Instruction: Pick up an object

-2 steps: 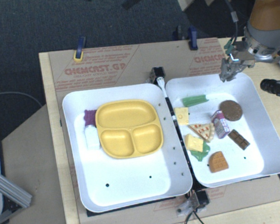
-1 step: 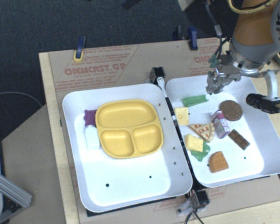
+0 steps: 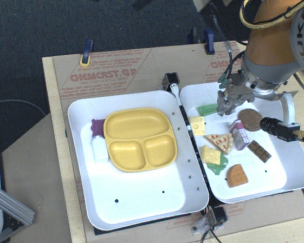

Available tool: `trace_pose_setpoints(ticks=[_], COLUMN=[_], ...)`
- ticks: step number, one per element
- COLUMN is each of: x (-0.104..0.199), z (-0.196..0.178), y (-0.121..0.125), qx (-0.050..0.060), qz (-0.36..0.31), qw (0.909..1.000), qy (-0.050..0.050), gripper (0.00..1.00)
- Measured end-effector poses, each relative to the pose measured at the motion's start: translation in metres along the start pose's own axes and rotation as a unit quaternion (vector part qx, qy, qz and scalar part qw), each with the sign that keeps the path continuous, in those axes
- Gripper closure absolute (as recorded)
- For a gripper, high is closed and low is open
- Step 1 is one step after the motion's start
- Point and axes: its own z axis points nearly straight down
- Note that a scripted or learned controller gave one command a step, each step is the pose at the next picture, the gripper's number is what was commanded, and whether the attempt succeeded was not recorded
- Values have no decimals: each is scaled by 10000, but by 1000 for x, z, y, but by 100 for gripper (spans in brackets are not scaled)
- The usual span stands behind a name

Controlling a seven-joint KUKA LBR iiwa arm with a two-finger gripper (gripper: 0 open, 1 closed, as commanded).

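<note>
My gripper (image 3: 227,106) hangs low over the back of the right bin (image 3: 300,165), just right of a flat green piece (image 3: 207,109). A round brown cookie (image 3: 249,119) lies just right of it. Nothing is visibly held. In front of the gripper lie a pizza slice (image 3: 218,140) and a small purple and white packet (image 3: 239,134). A yellow cheese square (image 3: 197,125) sits by the bin's left wall. Nearer the front are a pale yellow wedge (image 3: 211,154) on a green scrap, a dark chocolate bar (image 3: 258,151) and an orange-brown biscuit (image 3: 236,175).
The left bin (image 3: 84,169) holds a yellow divided plate (image 3: 140,138), with a purple and white item (image 3: 98,138) tucked at its left. A black clip (image 3: 171,81) sits at the back between the bins. The arm's orange band (image 3: 274,22) rises at the right.
</note>
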Motion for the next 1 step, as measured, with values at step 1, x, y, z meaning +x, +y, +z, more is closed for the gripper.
trace_pose_setpoints(ticks=[1], x=[47], z=[17], y=[-30], qx=[7], qz=[-9], qw=[10000], qy=[5], gripper=[100])
